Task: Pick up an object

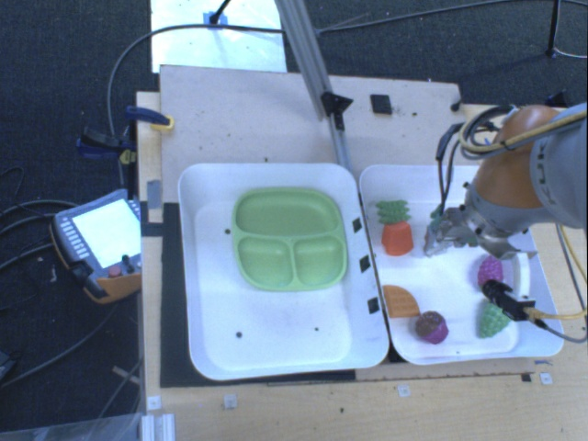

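Apparently approach step: gripper (441,237) low in right bin (455,347), fingers' state unclear, nothing seen between them. Carrot toy (396,227) just beside, toward divider; purple fruit (490,270) opposite side. Next: centre over one object, descend, close.

Right bin: toy carrot (396,231) upright; orange wedge (401,299), dark berry (430,326), green grapes (492,320), purple fruit (490,271).

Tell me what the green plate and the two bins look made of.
Green plate: probably moulded plastic; even pale green, soft sheen, three rounded compartments pressed into one piece. Left bin and right bin: likely thin formed plastic; uniform white, smooth, with rounded corners and a rolled rim. The picture is too soft to rule out coated metal.
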Tool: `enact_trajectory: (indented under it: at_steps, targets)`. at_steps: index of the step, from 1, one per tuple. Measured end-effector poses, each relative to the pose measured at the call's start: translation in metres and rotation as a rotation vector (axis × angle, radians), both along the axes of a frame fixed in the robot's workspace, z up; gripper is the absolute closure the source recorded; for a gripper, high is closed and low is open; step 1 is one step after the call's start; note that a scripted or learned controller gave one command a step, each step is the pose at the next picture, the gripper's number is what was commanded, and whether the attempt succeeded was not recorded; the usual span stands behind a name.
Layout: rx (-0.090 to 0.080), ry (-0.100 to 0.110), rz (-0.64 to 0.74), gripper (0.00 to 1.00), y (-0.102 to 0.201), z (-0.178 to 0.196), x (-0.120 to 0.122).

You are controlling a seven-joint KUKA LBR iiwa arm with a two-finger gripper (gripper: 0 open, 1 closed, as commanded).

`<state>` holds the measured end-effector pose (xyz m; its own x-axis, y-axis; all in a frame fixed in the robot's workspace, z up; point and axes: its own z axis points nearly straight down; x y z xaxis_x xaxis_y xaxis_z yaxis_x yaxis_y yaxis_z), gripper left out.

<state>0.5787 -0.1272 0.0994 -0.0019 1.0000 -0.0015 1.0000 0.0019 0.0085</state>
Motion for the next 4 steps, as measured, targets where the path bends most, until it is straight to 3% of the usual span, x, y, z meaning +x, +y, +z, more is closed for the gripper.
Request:
enact_trajectory:
  at_steps: [2,3,4]
  targets:
    - [0.0,0.001,0.004,1.0,0.003,0.114,0.016]
    - [0.001,0.004,0.004,1.0,0.003,0.138,0.017]
    - [0.002,0.008,0.007,1.0,0.051,0.127,0.01]
